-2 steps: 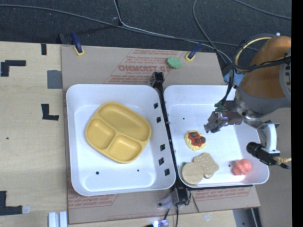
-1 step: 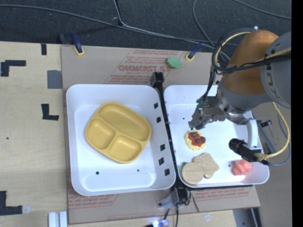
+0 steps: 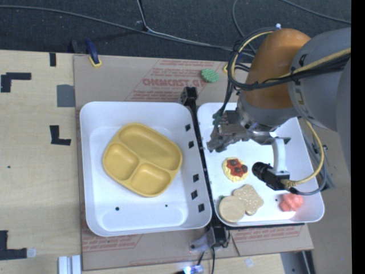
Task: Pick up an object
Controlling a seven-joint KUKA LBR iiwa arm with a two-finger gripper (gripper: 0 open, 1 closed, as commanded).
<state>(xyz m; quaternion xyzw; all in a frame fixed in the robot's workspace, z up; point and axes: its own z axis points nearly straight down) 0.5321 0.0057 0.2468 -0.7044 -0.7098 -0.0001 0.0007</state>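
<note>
In the right shallow white bin [image 3: 302, 131] lie a small round yellow toy pizza with red topping [image 3: 235, 169], a pale speckled cracker-like piece [image 3: 249, 198] overlapping a round tan cookie-like disc [image 3: 231, 209], and a pink lump [image 3: 291, 202] in the near right corner. The pizza has no long axis. The tool [image 3: 219, 138] hangs over the bin's left side, just above the pizza; whether it is apart or together cannot be told. A yellow three-compartment plastic tray [image 3: 142, 158] sits tilted in the left bin [image 3: 94, 119] on the worktop [image 3: 34, 170].
</note>
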